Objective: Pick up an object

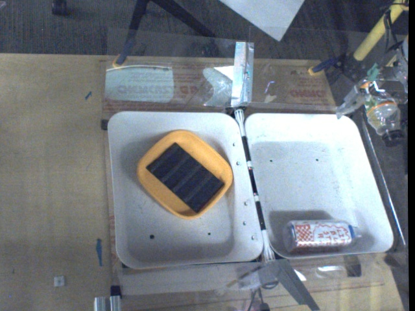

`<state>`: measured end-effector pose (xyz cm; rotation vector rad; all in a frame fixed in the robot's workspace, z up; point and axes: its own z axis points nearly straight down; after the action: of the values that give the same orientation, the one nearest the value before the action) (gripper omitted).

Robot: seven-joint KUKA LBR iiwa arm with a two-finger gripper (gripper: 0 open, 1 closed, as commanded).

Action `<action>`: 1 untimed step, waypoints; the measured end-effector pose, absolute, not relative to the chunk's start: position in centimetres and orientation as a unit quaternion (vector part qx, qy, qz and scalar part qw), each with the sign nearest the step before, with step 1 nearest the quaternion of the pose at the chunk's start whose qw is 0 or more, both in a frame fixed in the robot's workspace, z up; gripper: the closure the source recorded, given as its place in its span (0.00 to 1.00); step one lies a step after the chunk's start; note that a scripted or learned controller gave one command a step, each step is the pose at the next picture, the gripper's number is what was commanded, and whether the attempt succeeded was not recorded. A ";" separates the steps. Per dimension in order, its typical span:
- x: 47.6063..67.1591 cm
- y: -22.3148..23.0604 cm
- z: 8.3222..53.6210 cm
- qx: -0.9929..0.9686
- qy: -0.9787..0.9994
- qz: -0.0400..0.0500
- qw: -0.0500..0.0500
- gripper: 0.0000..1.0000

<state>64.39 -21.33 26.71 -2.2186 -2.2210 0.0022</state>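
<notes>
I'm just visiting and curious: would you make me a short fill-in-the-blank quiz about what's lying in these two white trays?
1. The yellow dish with the dark ribbed top lies in the ____ bin.
2. The red-and-white tube lies in the right bin, near its ____ edge.
3. The tube lies on its ____, not upright.

Missing words: left; front; side
</notes>
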 end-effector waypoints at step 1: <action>62.0 -20.6 13.1 -0.753 -0.658 0.001 0.001 0.00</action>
<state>61.99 -20.58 13.07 -2.3654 -2.0658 0.0022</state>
